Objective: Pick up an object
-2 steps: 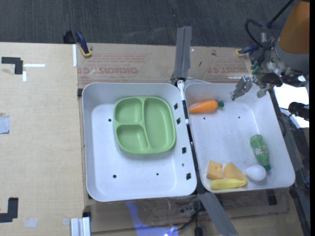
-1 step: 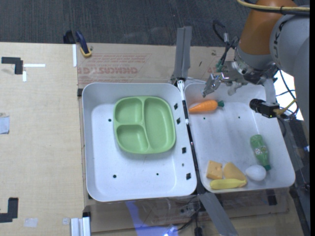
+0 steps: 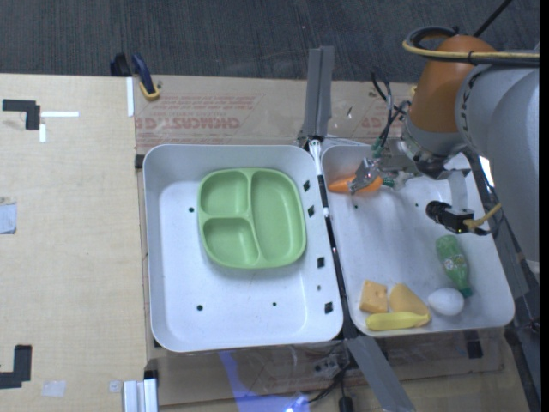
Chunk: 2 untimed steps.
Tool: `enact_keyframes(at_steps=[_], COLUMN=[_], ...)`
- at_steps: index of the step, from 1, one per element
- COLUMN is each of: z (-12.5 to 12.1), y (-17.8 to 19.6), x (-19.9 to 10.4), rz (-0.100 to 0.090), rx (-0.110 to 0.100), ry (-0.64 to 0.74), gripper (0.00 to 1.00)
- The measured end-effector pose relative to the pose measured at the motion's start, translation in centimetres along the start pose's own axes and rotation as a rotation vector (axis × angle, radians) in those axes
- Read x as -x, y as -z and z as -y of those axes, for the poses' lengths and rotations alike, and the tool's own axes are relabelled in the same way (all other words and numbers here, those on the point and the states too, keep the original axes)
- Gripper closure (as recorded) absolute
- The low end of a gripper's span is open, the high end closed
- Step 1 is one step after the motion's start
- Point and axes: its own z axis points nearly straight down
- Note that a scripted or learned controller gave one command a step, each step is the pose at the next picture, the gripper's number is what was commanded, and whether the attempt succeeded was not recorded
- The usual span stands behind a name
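Note:
My gripper (image 3: 367, 181) hangs over the far left corner of the right bin (image 3: 403, 230), reaching in from the right under the orange band of the arm. A small orange carrot (image 3: 346, 184) lies across between its fingers, sticking out on both sides, and the fingers are closed on it. The carrot sits close to the bin's left wall. Further objects lie in the same bin: a green bottle (image 3: 452, 263), a white egg (image 3: 445, 301), a yellow banana (image 3: 397, 320) and two orange-yellow cheese wedges (image 3: 373, 297).
The left bin (image 3: 171, 299) holds a green divided plate (image 3: 252, 219). A metal divider post (image 3: 318, 93) stands behind the seam between the bins. A black fitting with a cable (image 3: 448, 215) hangs off the arm over the right bin's right side.

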Motion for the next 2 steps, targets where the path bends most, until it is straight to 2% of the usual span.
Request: enact_keyframes(at_steps=[1, 2], z=[0.3, -0.4], y=[0.9, 13.4], x=[1.0, -3.4], rz=[0.012, 0.001], rx=[-0.009, 0.0], ry=[-0.007, -0.086], gripper=[1.0, 1.0])
